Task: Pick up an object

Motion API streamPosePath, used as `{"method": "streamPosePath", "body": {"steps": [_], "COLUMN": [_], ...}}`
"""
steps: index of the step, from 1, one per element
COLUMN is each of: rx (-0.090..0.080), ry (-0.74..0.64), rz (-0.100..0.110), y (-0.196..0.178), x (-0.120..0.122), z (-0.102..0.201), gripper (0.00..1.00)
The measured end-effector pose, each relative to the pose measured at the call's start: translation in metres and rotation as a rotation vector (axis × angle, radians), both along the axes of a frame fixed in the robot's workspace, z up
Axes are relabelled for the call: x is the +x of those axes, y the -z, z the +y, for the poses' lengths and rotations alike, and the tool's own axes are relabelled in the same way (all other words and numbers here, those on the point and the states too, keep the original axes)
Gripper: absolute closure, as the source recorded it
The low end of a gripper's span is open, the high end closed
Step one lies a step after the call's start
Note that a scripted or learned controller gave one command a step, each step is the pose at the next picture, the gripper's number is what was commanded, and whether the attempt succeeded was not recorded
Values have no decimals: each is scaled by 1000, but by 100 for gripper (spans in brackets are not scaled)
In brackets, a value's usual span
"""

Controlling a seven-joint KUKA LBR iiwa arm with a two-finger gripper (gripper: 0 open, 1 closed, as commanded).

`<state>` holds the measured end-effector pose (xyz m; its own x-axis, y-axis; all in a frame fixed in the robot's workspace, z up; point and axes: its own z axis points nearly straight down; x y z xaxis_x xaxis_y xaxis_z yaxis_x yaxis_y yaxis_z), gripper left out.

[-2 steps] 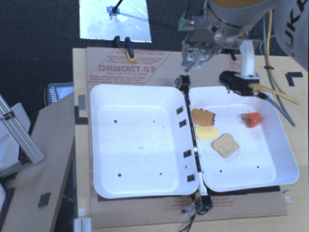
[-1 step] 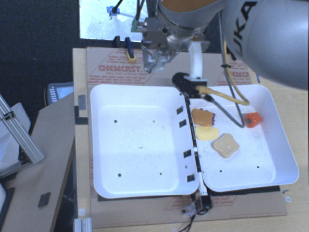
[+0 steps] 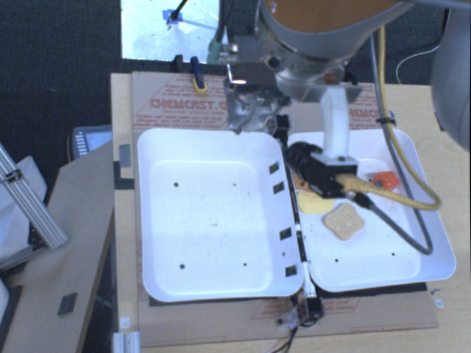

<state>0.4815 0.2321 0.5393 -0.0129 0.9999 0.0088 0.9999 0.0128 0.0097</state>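
You have the arm (image 3: 331,13) filling the top of the frame, its orange band just above the grey wrist, reaching down over the seam between the two white bins. The gripper (image 3: 254,120) hangs at the upper edge of the left bin (image 3: 213,219), near its back right corner; whether it is clenched or released cannot be told here. In the right bin (image 3: 412,263) you can see a tan toast-shaped piece (image 3: 344,222), a yellow flat piece (image 3: 315,204) beside it, and a small orange object (image 3: 384,180) further right.

Dark carpet floor (image 3: 59,50) surrounds a pale wooden bench (image 3: 88,197), bright patch (image 3: 169,17) behind.
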Motion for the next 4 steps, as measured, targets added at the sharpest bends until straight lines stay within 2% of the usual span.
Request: {"method": "streamPosePath", "body": {"steps": [1,2,3,4], "rx": [-7,-5,-6,-4], "ry": [8,4,3,-1], "rz": [8,6,7,4], "y": [7,-4,-4,-15], "x": [5,5,5,5], "z": [-3,-2,-2,-2], "gripper": [0,100,0,100]}}
